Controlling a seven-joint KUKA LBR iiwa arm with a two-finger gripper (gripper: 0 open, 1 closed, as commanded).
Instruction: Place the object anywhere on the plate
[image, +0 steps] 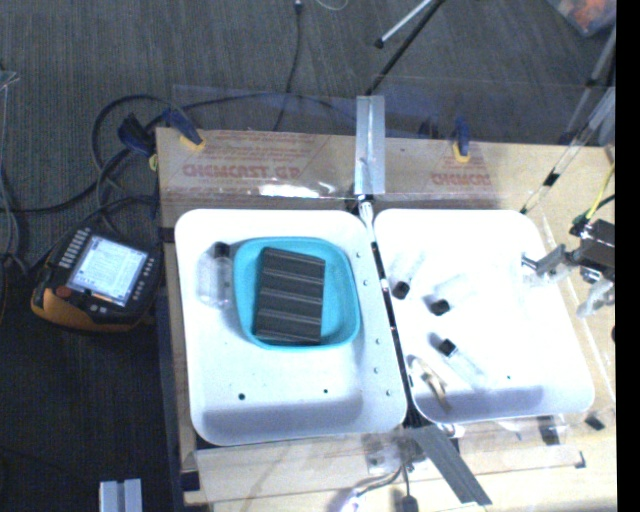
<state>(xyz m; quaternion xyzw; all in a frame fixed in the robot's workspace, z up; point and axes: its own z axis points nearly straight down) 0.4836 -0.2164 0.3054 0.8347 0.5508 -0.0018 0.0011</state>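
Note:
A blue plate (344, 300) lies in the left bin (280, 405). On it rests a dark grey ribbed block (290, 294), lying flat near the plate's middle. A small clear bottle with a black cap (215, 271) lies just off the plate's left rim. My gripper (578, 268) hovers at the far right edge of the right bin (520, 395), well away from the plate. Nothing can be seen held in it.
Small clear pieces with black ends lie in the right bin's left half (400, 290), (437, 305), (447, 348). A clear loop (431, 386) sits at its front left corner. A yellow handheld pendant (98, 275) lies on the floor, left of the bench.

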